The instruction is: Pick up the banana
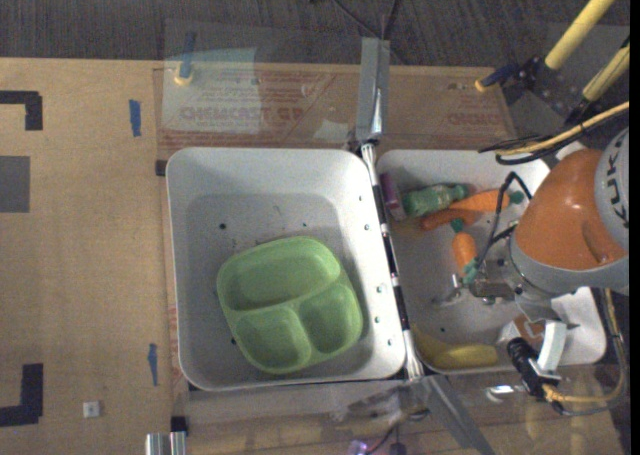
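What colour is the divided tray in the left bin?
Light green. The tray has three compartments and shows best in the camera view, against the white bin.

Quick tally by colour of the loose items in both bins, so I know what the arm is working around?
Green: 2, the divided plate in the left bin and the bottle in the right bin
Orange: 2, both carrots
Yellow: 1, the banana
Total: 5

Even, moderately dim overhead light; soft shadows inside the shallow white plastic left bin (190,243); slight overall blur, faint glare at 12 o'clock.
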Controlling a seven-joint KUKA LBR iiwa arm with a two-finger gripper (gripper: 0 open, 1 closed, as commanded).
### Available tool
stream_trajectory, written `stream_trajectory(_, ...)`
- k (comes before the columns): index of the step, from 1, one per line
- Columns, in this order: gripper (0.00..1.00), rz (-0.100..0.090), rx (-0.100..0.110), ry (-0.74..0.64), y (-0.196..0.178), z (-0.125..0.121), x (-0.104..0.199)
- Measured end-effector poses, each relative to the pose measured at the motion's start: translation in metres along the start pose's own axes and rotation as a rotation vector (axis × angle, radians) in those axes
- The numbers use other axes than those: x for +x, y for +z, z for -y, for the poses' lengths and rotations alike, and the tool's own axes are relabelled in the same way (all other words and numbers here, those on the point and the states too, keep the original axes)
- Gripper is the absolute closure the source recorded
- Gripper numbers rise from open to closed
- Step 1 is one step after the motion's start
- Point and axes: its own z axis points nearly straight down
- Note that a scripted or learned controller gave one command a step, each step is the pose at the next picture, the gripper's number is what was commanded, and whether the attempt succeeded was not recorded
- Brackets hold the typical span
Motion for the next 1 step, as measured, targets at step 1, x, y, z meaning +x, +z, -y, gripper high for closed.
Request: stream_trajectory(1, 0.0, 0.001, 0.003, -0.562, -0.0012, 0.0033, 0.015)
